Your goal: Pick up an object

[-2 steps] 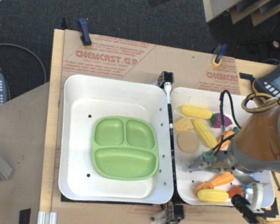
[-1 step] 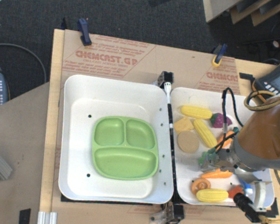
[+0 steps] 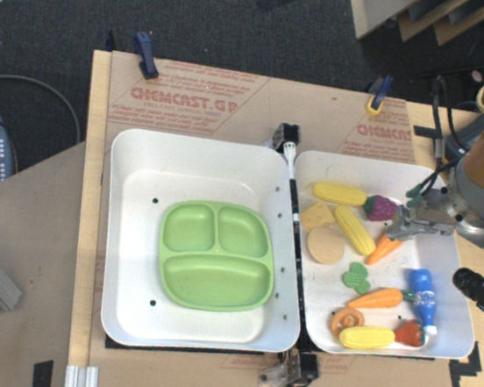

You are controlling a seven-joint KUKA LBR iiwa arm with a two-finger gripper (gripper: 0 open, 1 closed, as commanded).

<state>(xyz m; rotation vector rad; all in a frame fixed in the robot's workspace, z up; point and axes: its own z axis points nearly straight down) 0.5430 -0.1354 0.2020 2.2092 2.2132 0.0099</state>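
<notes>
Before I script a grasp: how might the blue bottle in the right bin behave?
The blue bottle lies on its side, so a nudge would likely roll it. It looks like smooth plastic, probably light and stiff, perhaps slippery. A carrot close beside it may block one side.

One camera is fixed above the bench [image 3: 237, 99] and looks down at a slant. It takes in both white bins, the left bin [image 3: 133, 218] and the right bin [image 3: 451, 287], from moderate height.
</notes>
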